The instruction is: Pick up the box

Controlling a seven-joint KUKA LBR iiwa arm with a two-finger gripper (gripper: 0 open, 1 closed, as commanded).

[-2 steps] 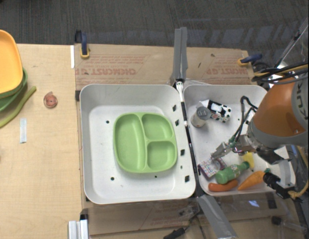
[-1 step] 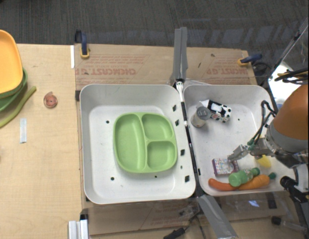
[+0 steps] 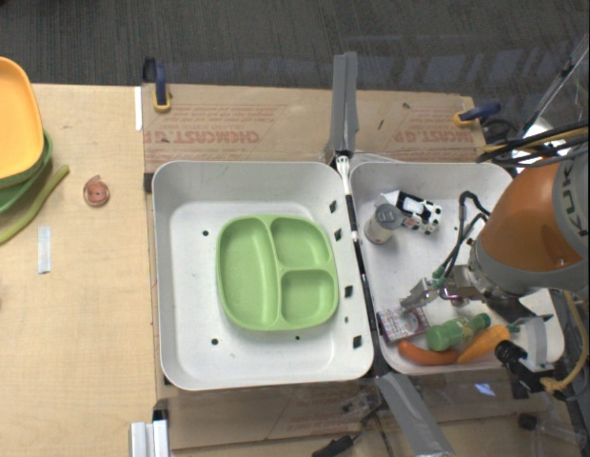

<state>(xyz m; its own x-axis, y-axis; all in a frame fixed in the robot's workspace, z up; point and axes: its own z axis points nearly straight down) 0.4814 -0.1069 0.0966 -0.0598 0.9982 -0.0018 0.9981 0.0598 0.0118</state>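
Note:
The box [image 3: 401, 325] is small and flat, white with pinkish print, and lies at the front left corner of the right bin [image 3: 421, 255]. My gripper [image 3: 425, 294] hangs low in that bin, just above and to the right of the box, with its metal tip close to the box's upper edge. The grey arm with its orange band [image 3: 538, 228] reaches in from the right and hides the bin's right side. From this angle I cannot make out any contact between gripper and box.
A green bottle [image 3: 452, 332] and orange carrot pieces [image 3: 430, 354] crowd the box's right and front. A small grey can [image 3: 383, 225] and a black-and-white toy [image 3: 420, 213] sit at the bin's back. The left bin [image 3: 181, 274] holds a green divided plate [image 3: 276, 272].

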